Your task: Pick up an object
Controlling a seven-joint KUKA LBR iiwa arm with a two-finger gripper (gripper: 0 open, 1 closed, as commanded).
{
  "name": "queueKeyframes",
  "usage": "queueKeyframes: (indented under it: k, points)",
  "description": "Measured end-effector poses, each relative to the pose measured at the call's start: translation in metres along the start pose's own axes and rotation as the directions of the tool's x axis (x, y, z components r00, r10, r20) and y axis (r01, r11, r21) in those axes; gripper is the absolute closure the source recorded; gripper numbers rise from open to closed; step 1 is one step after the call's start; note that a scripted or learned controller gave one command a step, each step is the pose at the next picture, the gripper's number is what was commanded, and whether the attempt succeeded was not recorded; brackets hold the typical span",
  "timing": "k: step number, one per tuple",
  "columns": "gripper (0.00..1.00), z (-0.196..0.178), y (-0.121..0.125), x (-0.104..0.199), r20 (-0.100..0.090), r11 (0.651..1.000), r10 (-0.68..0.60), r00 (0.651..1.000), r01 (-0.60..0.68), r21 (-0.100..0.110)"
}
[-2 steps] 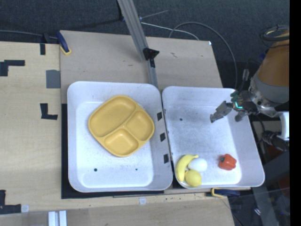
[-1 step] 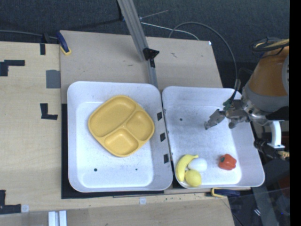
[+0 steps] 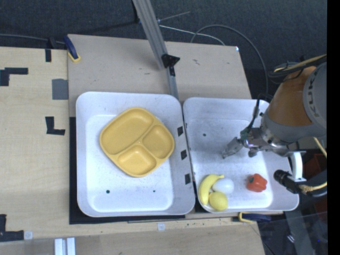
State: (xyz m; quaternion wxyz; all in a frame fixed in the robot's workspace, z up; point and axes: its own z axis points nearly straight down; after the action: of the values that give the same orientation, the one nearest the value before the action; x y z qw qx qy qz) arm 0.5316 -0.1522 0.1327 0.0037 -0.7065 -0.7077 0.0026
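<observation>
Camera view: banana [image 3: 209, 185] long axis near-vertical, curved.

- The scene was viewed by a single fixed camera, mounted above the bench [image 3: 32, 142] and directed downward at a slant.
- Both white bins were framed near the centre: the left bin [image 3: 85, 158] and the right bin [image 3: 212, 110], side by side.
- The view was taken from far enough off that the bench top, dark floor beyond its far edge and a slanted metal pole [image 3: 151, 23] were included.
- The arm [image 3: 297, 105] was seen entering from the right side.
</observation>
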Motion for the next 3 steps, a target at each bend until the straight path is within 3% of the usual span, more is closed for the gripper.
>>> queueKeyframes:
  k: [1,2,3]
  points:
    - [0.00,0.045,0.000,0.000,0.004,1.000,0.000,1.000,0.000,-0.008]
    - [1.00,0.033,0.000,0.001,0.001,1.000,0.000,1.000,0.000,-0.008]
    - [1.00,-0.026,0.008,0.005,0.003,1.000,-0.001,1.000,0.001,-0.013]
